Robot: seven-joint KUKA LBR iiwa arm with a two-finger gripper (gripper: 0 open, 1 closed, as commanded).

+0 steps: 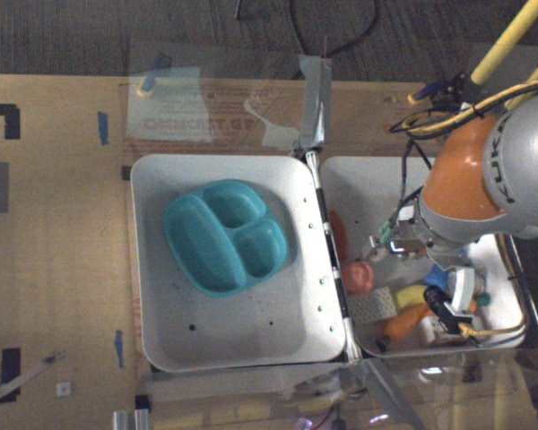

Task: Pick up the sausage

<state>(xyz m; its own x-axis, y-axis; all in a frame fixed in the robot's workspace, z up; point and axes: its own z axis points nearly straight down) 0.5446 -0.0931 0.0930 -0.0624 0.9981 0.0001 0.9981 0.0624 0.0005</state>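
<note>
Tool: I see the tool [396, 240] low in the right bin [363, 179], under the grey wrist; it is too small and shadowed for me to tell its state.
Grasp: I see nothing held at the tool, so I judge the pick not yet made.
Arm: the arm [493, 173] reaches in from the right, its orange band sitting above the wrist, bent down over the right bin with the wrist pointing toward that bin's left wall.
Sausage: I take the thin reddish-orange piece [338, 233] lying along the right bin's left wall to be the sausage; it is near the tool, on its left, and apart from it.
Neighbours: a pink rounded item [360, 277] lies just below the sausage; further toward the right bin's front corner sit a beige waffle-like piece [374, 305], an orange item [405, 322] and a yellow one [411, 295], crowded together.
Left bin: beside the right bin, the left bin [161, 330] carries a teal divided plate [226, 236].
Table: both bins rest on the brown table [54, 240].
Progress: early, in my judgement; closing in, gripping and lifting are all left.
</note>
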